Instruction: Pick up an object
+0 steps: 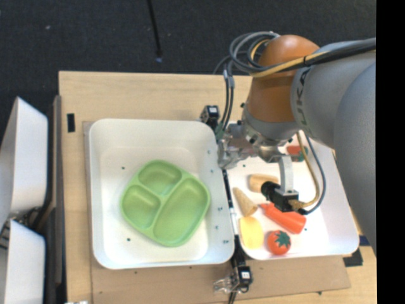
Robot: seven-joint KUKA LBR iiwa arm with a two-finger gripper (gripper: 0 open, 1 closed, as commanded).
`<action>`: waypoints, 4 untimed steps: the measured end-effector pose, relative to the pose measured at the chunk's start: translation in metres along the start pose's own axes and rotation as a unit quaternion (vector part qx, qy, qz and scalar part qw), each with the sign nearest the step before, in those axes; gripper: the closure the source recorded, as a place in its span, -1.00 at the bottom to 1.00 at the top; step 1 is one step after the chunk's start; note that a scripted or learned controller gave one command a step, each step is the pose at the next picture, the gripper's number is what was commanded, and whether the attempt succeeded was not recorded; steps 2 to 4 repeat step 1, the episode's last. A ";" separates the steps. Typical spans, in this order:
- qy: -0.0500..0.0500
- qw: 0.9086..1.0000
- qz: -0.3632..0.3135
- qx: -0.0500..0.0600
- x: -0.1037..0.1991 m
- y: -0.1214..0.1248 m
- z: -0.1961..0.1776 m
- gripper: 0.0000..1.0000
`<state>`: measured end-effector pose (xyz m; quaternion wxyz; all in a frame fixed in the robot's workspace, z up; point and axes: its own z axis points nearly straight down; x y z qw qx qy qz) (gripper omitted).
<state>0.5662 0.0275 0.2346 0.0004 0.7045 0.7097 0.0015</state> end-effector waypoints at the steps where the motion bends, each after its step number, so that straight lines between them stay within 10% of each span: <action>1: 0.000 1.000 -0.001 0.000 0.052 0.016 -0.004 1.00; 4: 0.000 1.000 -0.001 0.000 0.052 0.016 -0.004 1.00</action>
